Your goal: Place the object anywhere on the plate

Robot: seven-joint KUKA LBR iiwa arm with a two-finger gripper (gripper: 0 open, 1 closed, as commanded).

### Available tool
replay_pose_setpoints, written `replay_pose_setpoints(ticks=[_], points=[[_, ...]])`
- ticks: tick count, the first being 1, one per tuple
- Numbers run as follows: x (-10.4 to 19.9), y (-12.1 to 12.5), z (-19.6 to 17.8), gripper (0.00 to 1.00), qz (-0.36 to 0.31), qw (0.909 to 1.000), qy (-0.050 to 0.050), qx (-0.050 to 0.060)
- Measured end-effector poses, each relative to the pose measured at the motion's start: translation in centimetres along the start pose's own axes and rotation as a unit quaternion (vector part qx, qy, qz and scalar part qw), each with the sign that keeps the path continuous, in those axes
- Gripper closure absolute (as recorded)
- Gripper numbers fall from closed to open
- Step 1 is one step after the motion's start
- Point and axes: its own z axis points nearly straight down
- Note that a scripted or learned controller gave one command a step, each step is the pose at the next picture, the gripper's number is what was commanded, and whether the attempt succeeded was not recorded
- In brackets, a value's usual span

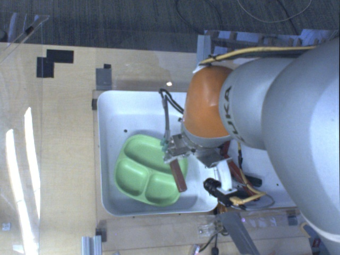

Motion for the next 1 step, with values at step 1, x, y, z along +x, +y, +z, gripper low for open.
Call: replay_pose_setpoints(ticks=[1], points=[[-0.04, 0.03, -0.04, 0.0, 0.0, 1.0, 0.0, -0.001]])
